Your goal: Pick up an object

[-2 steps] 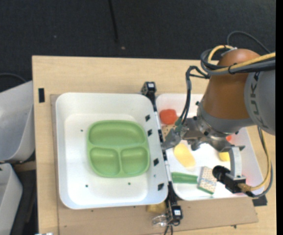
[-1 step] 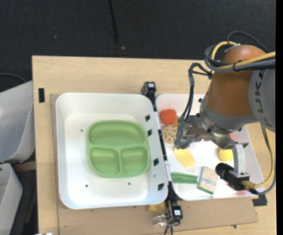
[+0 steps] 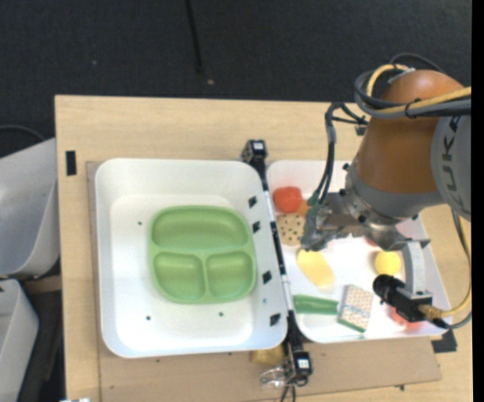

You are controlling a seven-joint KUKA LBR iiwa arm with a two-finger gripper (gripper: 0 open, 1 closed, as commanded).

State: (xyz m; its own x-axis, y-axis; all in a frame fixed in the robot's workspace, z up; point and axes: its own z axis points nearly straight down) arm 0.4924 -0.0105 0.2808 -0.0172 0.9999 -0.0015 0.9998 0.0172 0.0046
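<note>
Objects: several small things are seen in the right bin (image 3: 309,172), beneath and around the arm.
Red piece: a red round thing (image 3: 288,198) is seen near the upper left of the right bin, close to the divide between the bins.
Dotted piece: a tan piece with dark dots (image 3: 290,229) is found just below the red one, beside the jaws.
Yellow piece, left: a yellow rounded thing (image 3: 315,267) is seen just below the jaws, near the middle of the bin.
Yellow piece, right: a second yellow thing (image 3: 388,263) is seen further right, partly covered by the arm's hardware.
Green piece: a long green thing (image 3: 315,304) is laid along the lower edge of the bin.
Speckled block: a small speckled block (image 3: 356,306) is set just right of the green piece, touching or nearly touching it.
Jaws: the jaws (image 3: 316,231) are placed low over the right bin, between the dotted piece and the left yellow piece; whether they are wide or narrow cannot be told, and nothing can be seen held.
Arm: the grey arm with its orange band (image 3: 409,132) is reached in from the right, above the right bin.
Left bin: a green divided plate (image 3: 202,253) is seen lying in the left bin (image 3: 125,325).
Surface: both bins are carried side by side on the pale wooden surface (image 3: 175,124).
</note>
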